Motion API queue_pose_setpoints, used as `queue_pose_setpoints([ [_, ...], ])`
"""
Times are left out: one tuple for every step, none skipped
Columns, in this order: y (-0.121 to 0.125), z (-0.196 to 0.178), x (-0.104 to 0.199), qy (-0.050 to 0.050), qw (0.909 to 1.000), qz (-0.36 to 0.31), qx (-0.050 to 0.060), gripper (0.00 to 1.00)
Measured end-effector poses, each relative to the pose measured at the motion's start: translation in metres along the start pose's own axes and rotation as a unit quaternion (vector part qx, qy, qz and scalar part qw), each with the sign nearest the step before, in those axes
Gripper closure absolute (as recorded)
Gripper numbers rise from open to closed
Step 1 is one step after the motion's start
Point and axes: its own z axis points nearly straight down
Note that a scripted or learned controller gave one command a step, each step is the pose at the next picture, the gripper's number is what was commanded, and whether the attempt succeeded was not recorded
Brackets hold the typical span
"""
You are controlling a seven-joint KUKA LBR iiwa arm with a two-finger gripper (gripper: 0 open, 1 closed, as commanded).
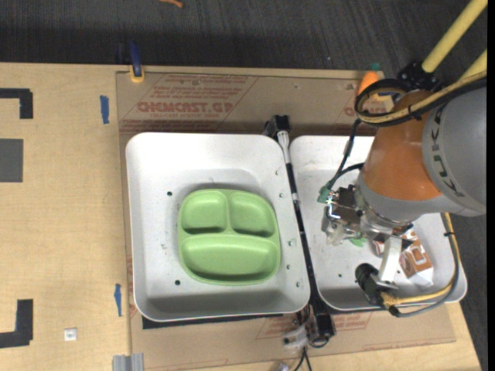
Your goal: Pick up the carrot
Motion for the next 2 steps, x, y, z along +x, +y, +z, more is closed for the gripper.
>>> queue_pose_setpoints([
  [0.016,0.010,-0.055,0.000,0.9879,-0.155,0.000,1.00],
  [0.044,0.009,0.063,0.000,0.9982,-0.060,-0.001,1.00],
])
